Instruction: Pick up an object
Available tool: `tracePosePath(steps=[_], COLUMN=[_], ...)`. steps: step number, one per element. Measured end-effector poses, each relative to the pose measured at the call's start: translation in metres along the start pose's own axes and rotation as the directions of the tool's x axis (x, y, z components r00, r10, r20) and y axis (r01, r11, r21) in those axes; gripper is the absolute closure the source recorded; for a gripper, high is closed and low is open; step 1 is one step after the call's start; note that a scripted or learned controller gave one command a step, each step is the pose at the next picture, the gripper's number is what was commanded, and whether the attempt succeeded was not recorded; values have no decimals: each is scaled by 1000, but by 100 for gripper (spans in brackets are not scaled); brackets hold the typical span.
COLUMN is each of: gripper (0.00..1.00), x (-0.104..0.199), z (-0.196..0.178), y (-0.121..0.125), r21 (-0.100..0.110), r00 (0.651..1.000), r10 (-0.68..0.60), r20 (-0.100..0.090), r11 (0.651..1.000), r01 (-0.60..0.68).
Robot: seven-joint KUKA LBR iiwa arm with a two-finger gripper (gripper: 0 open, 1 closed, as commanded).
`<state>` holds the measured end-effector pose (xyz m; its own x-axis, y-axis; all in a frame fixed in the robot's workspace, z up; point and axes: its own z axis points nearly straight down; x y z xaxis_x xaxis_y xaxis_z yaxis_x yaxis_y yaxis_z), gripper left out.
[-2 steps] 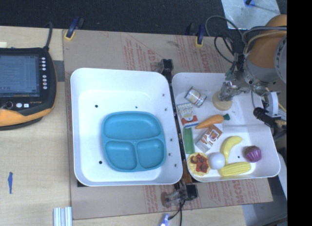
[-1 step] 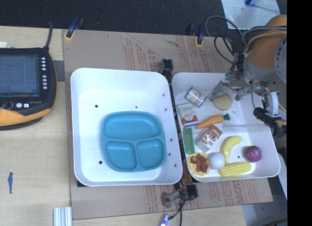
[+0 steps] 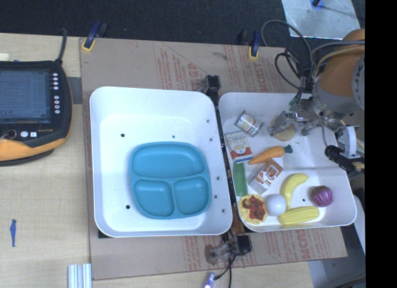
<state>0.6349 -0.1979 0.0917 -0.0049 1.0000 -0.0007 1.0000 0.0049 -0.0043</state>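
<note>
the tan round thing (image 3: 284, 133) sits at the back of the right bin (image 3: 347, 218), right under the gripper (image 3: 289, 121). looks light and hard, probably slick plastic, so i'd pinch it across the middle. too hidden to call a long axis or which way it points. can't tell if the gripper has grabbed it or not.

My one camera fixed above the bench (image 3: 62, 218), looking down aslant, both bins (image 3: 105, 156) framed, arm (image 3: 338, 76) entering right
</note>
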Motion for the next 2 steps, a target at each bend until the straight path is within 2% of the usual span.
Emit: tracePosePath(steps=[1,2], gripper=[0,100], x=[-6,-7], z=[-1,-12], y=[21,21], r21=[-3,-3], r00=[1000,1000], r10=[-1,-4], r20=[-1,0], r11=[1000,1000], r01=[1,4])
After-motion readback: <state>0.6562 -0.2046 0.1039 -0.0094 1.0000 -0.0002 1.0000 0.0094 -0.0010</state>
